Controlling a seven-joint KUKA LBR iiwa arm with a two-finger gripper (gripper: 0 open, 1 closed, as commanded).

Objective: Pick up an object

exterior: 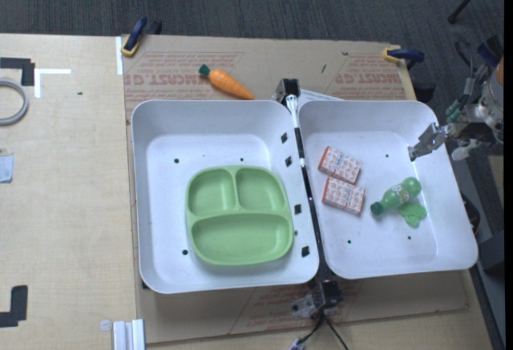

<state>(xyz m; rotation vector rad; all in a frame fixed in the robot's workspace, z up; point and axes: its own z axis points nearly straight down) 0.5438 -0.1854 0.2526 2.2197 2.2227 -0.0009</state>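
The right bin point(449, 252) holds two small red-and-white patterned packets point(341, 165) point(343, 195) lying side by side near its left wall. A green toy bottle point(398, 198) lies on its side to their right. My gripper point(442, 147) hangs over the bin's right rim, up and to the right of the bottle and apart from it. It is open, with nothing between its fingers. The left bin point(152, 148) holds a green divided plate point(239, 215).
An orange toy carrot point(227, 82) lies on the cardboard sheet point(361, 76) behind the bins. Blue clamps point(135, 36) point(405, 56) hold the cardboard's back corners. A black clip point(288, 89) sits where the two bins meet at the back.
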